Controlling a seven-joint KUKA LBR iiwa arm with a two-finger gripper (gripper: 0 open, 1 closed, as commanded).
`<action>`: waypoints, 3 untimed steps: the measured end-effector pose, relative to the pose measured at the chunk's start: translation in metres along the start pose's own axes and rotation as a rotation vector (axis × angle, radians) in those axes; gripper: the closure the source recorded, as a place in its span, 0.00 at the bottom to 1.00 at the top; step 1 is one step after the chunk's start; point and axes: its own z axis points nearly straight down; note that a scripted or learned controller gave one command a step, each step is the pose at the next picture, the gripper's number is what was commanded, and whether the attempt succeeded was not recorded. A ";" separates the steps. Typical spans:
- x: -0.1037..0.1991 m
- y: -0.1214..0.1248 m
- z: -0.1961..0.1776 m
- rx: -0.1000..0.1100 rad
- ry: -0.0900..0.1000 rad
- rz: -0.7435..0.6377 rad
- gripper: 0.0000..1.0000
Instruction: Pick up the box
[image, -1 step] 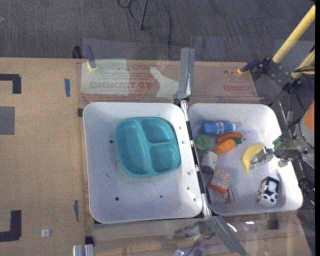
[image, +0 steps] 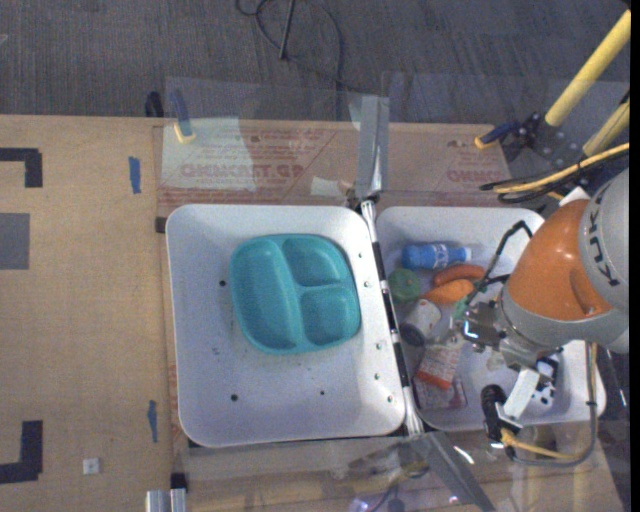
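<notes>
The arm (image: 565, 275), grey with its orange band, reaches in from the right and covers much of the right bin (image: 575, 405), so the gripper (image: 478, 325) is a small metallic cluster at the wrist's left edge and its state cannot be told; the far right of the arm is cut off by the frame; just beside the gripper, lower and to the left, lies the box (image: 440, 362), a small white and orange carton lying tilted in the clutter near the bin's left wall, its print too blurred to read; above it sit a white cup-like item (image: 420, 320), a green round thing (image: 405, 285), an orange object (image: 455, 285) partly hidden by the arm, and a blue bottle (image: 435, 256) lying on its side near the bin's far wall; the left bin (image: 200, 380) is a shallow white tray bearing a teal divided plate (image: 295, 292) with three compartments, set toward its upper middle; both bins rest on a light brown bench (image: 80, 330) marked with black tape corners and short blue tape strips; a clear plastic sheet (image: 250, 150) lies behind the bins; yellow poles (image: 595, 65) slant across the upper right corner above a dark grey floor (image: 100, 50).
</notes>
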 end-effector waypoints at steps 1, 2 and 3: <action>-0.015 0.061 0.013 0.014 -0.007 0.220 0.00; -0.017 0.061 0.003 0.013 -0.011 0.219 1.00; 0.000 0.132 -0.090 0.022 -0.012 0.545 1.00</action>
